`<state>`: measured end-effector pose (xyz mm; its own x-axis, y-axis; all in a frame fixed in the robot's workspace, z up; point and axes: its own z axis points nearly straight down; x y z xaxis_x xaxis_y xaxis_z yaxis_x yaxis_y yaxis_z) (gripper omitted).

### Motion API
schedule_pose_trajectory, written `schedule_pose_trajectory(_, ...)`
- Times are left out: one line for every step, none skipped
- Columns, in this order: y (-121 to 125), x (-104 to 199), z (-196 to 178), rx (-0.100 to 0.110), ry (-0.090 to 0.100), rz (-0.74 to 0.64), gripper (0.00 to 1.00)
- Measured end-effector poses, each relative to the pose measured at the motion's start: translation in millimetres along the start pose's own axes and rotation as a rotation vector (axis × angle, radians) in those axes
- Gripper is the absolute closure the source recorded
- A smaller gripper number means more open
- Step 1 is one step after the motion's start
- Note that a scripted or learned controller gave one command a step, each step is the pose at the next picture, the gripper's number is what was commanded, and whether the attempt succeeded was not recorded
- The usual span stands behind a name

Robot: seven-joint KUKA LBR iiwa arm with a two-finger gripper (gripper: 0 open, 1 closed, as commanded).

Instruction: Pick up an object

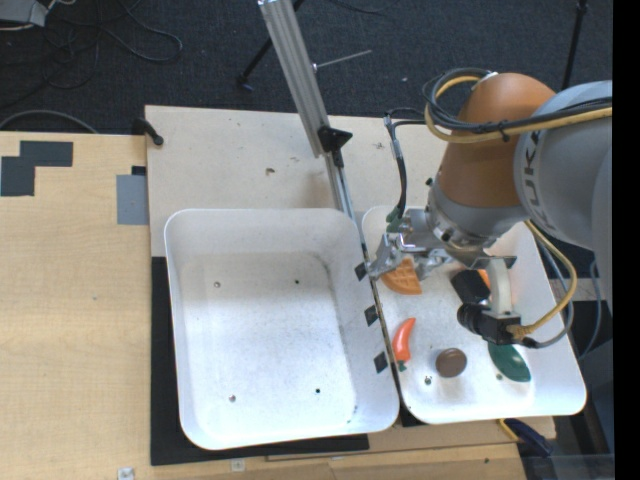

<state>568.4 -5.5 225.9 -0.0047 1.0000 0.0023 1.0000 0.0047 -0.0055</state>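
My gripper (405,258) is low over the left part of the right bin (560,393), close to the wall between the two bins. Right under it lies an orange wedge-shaped object (406,282), partly covered by the gripper's metal parts. I cannot tell whether the wedge is gripped or just resting on the bin floor. Further toward the front of this bin lie a red-orange pepper-like piece (403,339), a brown round object (451,362) and a green object (513,364).
The left bin (190,268) is a wide white tray beside the right one. A slanted aluminium post (300,78) rises from the bench behind the bins. The arm's grey and orange body (500,148) hangs over the right bin's back half.
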Motion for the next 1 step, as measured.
schedule_pose_trajectory(7.2,46.9,-10.1,-0.003,-0.002,0.002,1.00)
